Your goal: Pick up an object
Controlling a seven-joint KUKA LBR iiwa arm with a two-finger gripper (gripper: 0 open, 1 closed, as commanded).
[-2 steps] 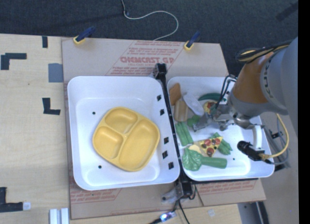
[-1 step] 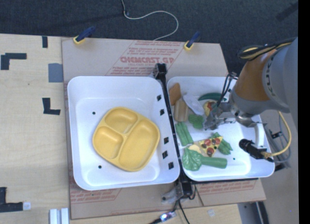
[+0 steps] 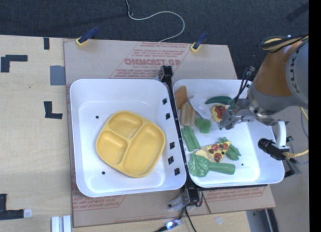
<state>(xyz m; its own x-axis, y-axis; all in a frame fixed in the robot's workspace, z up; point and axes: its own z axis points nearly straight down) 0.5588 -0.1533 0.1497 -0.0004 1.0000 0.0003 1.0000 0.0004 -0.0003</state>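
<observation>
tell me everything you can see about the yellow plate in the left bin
The plate is pale yellow, looks like smooth plastic, and is a rounded square split by raised ridges into three compartments: two smaller ones on the upper left side and one larger one on the right side. It lies flat and right side up on the floor of the left bin, turned at an angle to the bin's walls, near the middle and a little toward the lower edge. Nothing lies in it, and nothing but the bin floor touches it.
</observation>
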